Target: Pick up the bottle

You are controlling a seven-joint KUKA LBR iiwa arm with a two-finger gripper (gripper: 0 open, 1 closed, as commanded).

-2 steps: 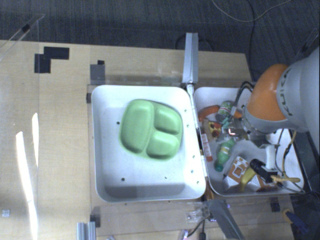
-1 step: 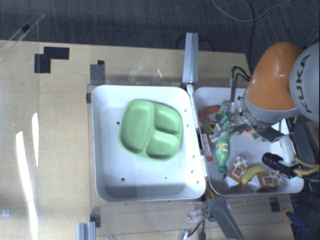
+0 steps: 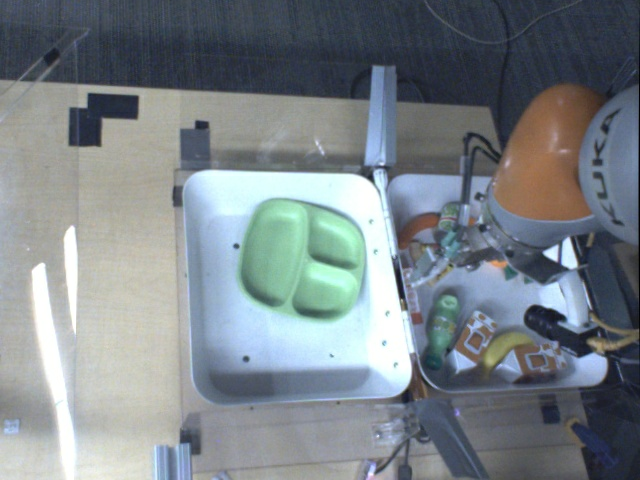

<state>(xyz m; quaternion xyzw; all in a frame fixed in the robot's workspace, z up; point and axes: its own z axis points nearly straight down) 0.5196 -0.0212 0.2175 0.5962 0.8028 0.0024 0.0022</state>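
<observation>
The bottle is green with a lighter label and lies on its side near the left wall of the right bin, running front to back. My gripper reaches in from the right and hangs over the bin's back left part. It is a little behind the bottle and apart from it. The grey arm with its orange band covers the back right of that bin. Nothing of the bottle is under the gripper.
A banana and two printed packets lie right of the bottle. An orange item sits at the back left corner. The left bin holds a green divided plate. A metal divider stands between the bins.
</observation>
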